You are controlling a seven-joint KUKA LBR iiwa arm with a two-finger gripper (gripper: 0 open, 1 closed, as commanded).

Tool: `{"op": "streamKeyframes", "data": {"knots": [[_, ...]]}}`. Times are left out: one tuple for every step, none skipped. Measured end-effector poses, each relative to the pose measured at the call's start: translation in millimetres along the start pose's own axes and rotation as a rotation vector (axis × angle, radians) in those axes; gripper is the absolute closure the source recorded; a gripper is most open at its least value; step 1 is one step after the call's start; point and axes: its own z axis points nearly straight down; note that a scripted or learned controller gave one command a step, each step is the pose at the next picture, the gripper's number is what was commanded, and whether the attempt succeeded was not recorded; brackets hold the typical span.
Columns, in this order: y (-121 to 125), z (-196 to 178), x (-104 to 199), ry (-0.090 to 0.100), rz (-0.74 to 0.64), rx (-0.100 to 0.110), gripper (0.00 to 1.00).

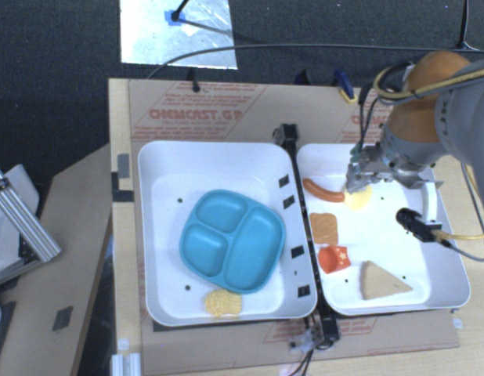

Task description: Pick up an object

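So the bench [179, 104] is a tan board with red CHEMCAST print, sitting over dark carpet [54, 61], with a shiny foil sheet [178, 22] on the floor beyond it. Using the blue divided plate [232, 240] in the left bin [160, 171] as the landmark: a corn piece [223, 303] lies just below it. Right of it, in the right bin [453, 280], the gripper [358, 185] is down on a pale yellow piece [357, 200], beside a sausage [323, 189]. Can't tell the grip state.
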Motion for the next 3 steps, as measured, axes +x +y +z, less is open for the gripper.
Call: {"op": "streamKeyframes", "data": {"knots": [[9.6,-61.8,-1.6,0.000,-0.001,-0.002,1.00],[7.1,-107.9,-6.7,0.000,-0.001,-0.001,1.00],[0.6,-112.8,47.2,0.002,-0.006,0.003,1.00]]}}
